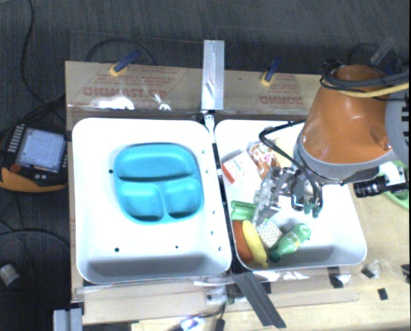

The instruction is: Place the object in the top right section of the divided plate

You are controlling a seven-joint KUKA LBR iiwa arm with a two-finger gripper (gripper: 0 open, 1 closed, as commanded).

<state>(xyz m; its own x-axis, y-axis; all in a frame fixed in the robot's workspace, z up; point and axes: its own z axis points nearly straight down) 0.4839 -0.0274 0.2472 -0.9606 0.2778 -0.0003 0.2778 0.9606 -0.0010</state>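
Hand (269,200) above labelled packets (236,168), print unreadable.

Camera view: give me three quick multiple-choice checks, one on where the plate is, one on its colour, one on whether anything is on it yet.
1. Where is the plate?
A. left bin
B. right bin
C. on the floor

2. What colour is the plate?
A. red
B. blue
C. black

3. What state is the plate in?
A. bare
B. stacked with food
C. flipped over

Answers:
1. A: the plate lies in the left bin, while the gripper is over the right bin.
2. B: its whole surface is light blue.
3. A: all three sections show bare blue, and the banana and other items sit in the right bin.
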